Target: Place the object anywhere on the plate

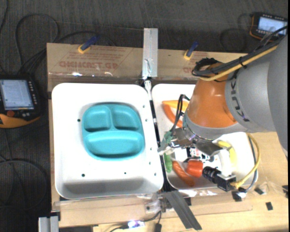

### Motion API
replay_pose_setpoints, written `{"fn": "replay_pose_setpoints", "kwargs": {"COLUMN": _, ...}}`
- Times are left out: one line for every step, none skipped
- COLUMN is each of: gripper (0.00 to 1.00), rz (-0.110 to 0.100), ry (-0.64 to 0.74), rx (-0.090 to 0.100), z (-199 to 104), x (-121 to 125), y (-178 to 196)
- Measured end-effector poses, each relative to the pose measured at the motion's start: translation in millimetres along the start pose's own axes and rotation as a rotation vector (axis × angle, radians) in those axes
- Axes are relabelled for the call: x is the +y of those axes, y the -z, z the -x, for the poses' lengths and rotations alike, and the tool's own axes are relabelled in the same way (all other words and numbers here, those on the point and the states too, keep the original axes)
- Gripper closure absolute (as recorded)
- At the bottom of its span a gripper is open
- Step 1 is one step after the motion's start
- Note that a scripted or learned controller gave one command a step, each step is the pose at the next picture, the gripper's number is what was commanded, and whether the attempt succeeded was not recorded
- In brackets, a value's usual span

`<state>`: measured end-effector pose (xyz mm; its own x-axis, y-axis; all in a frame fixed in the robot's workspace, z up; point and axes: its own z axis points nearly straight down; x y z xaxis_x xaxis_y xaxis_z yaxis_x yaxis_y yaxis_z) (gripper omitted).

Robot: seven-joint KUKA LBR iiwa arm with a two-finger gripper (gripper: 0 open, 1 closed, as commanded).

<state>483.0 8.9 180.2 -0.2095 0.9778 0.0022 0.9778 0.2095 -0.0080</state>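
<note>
Gripper (pixel 191 151) work is buried under the orange band of the arm (pixel 261 91), low in the right bin (pixel 246 144) toward its near left corner; from up here I cannot tell whether it is open, closed or gripping anything, so I claim no hold.

Below the wrist, near the bin's front edge, I see what looks like a toy carrot (pixel 181 170), orange body with a green end toward the left wall; I take that as the object, though a red-orange piece (pixel 194 167) sits touching it and I cannot separate the two with confidence; another orange piece (pixel 170 109) lies by the far left wall, and something yellow (pixel 228 149) rests to the right of the wrist.

My judgement: the carrot is light, hollow plastic or rubber, fairly stiff, smooth and tapering, so it may squirt out of a pinch; I would take it across the thick middle of the body, not the green tip, and not hard.

It goes to the teal plate (pixel 113 130), which sits in the middle of the left bin (pixel 67 178), its three compartments bare; any of them will do.
</note>
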Motion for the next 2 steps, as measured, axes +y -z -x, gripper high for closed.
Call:
{"fn": "replay_pose_setpoints", "kwargs": {"gripper": 1.0, "rz": 0.0, "ry": 0.066, "rx": -0.002, "z": -80.4, "x": 17.2, "y": 0.0}}
{"fn": "replay_pose_setpoints", "kwargs": {"gripper": 1.0, "rz": 0.003, "ry": 0.087, "rx": -0.005, "z": -63.5, "x": 70.8, "y": 25.7}}
